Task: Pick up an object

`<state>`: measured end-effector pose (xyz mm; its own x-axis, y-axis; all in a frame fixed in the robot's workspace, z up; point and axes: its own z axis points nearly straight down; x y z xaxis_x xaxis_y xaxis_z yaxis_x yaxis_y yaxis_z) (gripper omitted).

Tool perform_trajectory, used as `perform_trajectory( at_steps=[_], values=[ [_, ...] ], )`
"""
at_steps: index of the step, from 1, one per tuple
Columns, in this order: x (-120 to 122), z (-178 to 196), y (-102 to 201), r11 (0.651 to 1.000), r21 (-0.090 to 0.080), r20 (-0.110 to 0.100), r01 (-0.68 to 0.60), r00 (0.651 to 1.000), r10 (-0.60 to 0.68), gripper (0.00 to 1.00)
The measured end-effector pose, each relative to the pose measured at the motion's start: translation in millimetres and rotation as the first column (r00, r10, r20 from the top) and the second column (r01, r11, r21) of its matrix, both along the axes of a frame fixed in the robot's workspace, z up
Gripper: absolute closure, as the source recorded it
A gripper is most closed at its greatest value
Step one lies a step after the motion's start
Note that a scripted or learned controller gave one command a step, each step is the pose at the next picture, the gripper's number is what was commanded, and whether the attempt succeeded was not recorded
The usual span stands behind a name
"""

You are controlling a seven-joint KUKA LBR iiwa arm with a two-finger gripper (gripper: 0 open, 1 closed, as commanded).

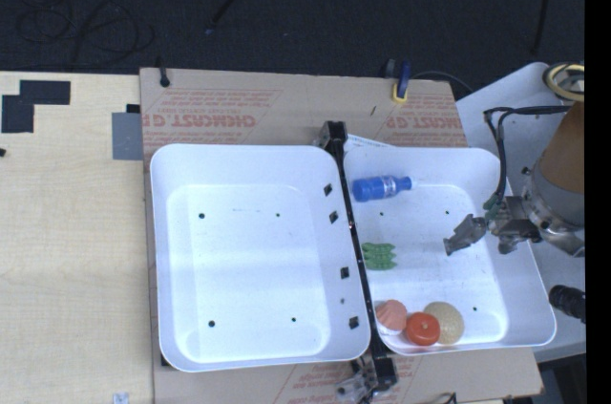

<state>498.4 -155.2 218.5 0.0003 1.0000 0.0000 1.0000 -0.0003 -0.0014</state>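
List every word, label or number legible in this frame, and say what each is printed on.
Red print on the cardboard sheet behind the bins, upside down from this camera: it seems to read "DIEMCRAFT", partly blurred.
Further red print on the same cardboard, right of the first and along its front edge: cut off, unreadable.
Label on the blue bottle: too small to read.

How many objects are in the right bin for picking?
5. A blue bottle lies at the far left; a green item sits mid-left; a pink piece, red disc and tan disc cluster at the near edge. The end effector may hide more.
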Motion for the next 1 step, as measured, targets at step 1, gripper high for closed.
perform_trajectory(
  at_steps=[1],
  values=[
    [0.1,9.8,-0.5,1.000,0.000,-0.001,0.000,1.000,0.000,1.00]
  ],
)
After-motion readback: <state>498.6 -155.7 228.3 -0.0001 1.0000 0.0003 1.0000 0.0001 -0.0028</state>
